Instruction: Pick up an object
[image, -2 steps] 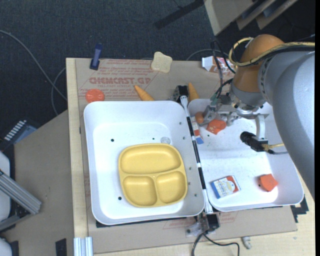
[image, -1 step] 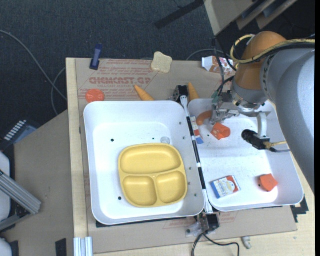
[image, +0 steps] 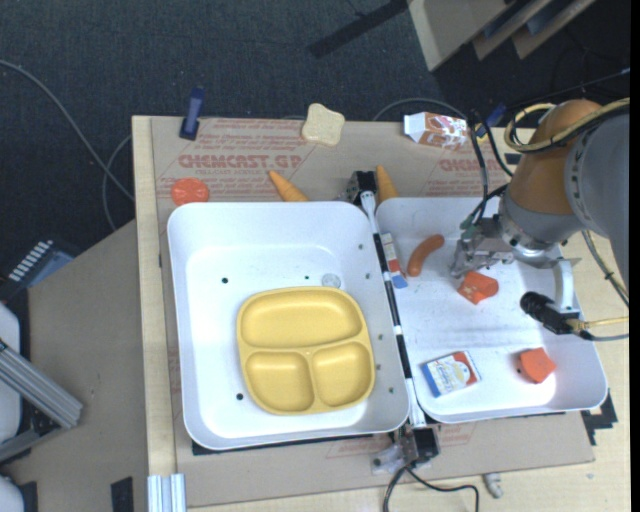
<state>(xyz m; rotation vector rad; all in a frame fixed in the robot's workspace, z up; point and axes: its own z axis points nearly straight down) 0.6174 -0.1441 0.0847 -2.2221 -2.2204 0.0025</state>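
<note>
The worktop (image: 150, 300) carries two white bins side by side. The left bin (image: 200, 250) holds a yellow three-part tray (image: 303, 348), sitting flat and toward the near side. The right bin (image: 580, 385) has the small things. The arm (image: 575, 170) comes in from the right, and its gripper (image: 476, 256) hangs low over the far half of that bin. Whether it is apart or together cannot be told here, the view is too coarse. Just below the gripper lies an orange block (image: 478, 289), maybe touching it, hard to say. A sausage (image: 424, 253) lies tilted just left of the gripper. A blue-and-white card (image: 451, 373) rests near the front wall, and an orange lump (image: 537, 365) sits in the near right corner, well apart from the gripper.
</note>
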